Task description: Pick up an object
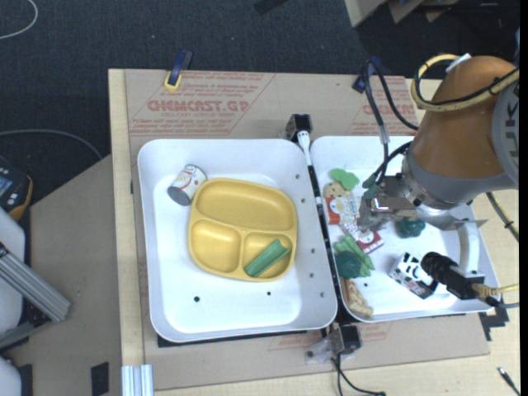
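My gripper (373, 210) hangs low over the middle of the right bin (462, 304), under the orange wrist band. Small things lie around it. A light green piece (343, 177) and a red and tan packet (333, 202) are to its left. A red and white wrapper (365, 239) and a dark green toy (353, 262) sit just below it. A teal piece (409, 227) shows at its right, partly hidden by the wrist. A black and white toy (409, 272) and a tan piece (358, 297) lie nearer the front. I see nothing clearly held.
The left bin (165, 287) holds a yellow divided plate (227, 221) with a green piece (267, 256) in its lower right compartment. A small can (186, 184) lies on its side at the plate's upper left. The bin walls meet near the gripper's left.
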